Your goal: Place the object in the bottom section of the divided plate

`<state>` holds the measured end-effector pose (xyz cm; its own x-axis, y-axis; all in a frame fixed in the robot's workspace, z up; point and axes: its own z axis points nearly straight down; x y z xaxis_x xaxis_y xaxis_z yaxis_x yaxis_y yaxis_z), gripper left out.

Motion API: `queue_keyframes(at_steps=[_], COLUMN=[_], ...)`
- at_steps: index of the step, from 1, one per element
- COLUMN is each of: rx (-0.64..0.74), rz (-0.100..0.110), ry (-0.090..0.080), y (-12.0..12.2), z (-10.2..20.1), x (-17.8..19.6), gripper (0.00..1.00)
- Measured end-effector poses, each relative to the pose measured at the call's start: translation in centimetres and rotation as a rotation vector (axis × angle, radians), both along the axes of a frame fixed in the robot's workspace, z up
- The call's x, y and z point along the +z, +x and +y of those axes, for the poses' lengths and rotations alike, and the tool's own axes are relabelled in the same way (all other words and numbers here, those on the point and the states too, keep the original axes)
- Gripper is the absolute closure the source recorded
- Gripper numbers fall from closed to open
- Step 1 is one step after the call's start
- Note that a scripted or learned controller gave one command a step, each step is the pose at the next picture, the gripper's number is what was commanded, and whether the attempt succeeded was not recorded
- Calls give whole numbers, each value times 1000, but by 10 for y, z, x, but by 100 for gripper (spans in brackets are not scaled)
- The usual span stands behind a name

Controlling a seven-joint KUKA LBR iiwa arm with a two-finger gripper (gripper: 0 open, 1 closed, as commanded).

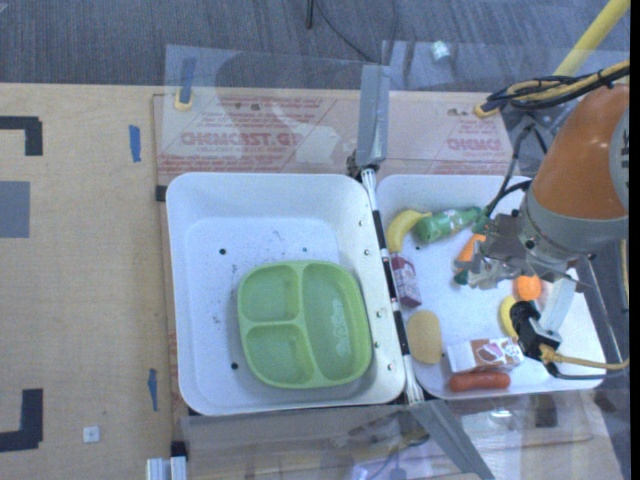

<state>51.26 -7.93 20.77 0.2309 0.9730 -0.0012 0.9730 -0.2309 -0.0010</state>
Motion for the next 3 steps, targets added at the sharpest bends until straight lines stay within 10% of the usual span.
queue_keyframes(at_steps=[1,2,3], rx=[168,-54,86], rz=[-2,4,2], ry=[0,2,2], y=[-10,-34,-34], z=[62,56,6], x=[56,-24,-24], gripper=[100,100,100])
